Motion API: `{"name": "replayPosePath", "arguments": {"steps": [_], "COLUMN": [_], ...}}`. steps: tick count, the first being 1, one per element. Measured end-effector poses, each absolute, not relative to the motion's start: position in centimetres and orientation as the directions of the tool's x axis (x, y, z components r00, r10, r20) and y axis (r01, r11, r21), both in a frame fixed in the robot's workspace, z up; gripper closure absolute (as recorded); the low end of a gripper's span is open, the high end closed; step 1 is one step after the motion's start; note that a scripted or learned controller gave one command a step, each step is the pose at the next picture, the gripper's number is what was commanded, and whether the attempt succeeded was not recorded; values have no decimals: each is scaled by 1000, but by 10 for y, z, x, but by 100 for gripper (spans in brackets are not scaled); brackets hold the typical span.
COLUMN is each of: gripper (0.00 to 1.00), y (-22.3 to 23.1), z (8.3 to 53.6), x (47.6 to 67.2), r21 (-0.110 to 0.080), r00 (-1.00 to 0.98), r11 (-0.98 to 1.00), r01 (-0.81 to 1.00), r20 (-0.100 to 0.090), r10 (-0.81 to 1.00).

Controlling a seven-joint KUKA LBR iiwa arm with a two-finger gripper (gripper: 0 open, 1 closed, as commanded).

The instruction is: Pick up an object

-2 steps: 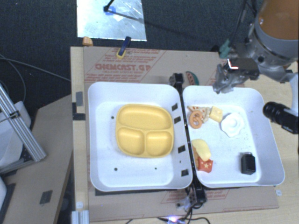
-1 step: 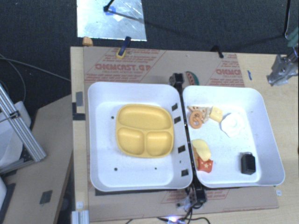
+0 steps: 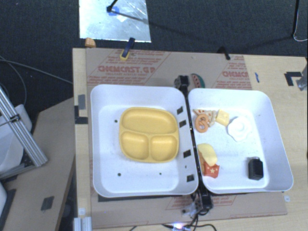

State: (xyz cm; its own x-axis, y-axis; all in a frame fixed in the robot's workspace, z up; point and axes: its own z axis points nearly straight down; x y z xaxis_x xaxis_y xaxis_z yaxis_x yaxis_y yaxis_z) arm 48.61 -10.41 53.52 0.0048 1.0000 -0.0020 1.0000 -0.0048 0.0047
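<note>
- Carpet, dark, around bench.
- Printed cardboard under both bins.
- Left bin holding yellow divided tray.
- Right bin holding small objects: white disc, black block, pretzel.
- Foil sheet on carpet.

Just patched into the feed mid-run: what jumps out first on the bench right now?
The yellow divided plate stands out, filling the middle of the left bin. The right bin holds a scatter of small things: a pretzel and a white piece toward the back, a red fries box near the front left, and a black block at the front right.
</note>
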Motion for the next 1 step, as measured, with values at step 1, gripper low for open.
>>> {"name": "replayPosePath", "arguments": {"steps": [1], "gripper": [100], "y": [-176], "z": [387], "x": [493], "r21": [-10], "r00": [6], "r11": [-6], "r01": [1000], "r20": [0], "r10": [1000]}}
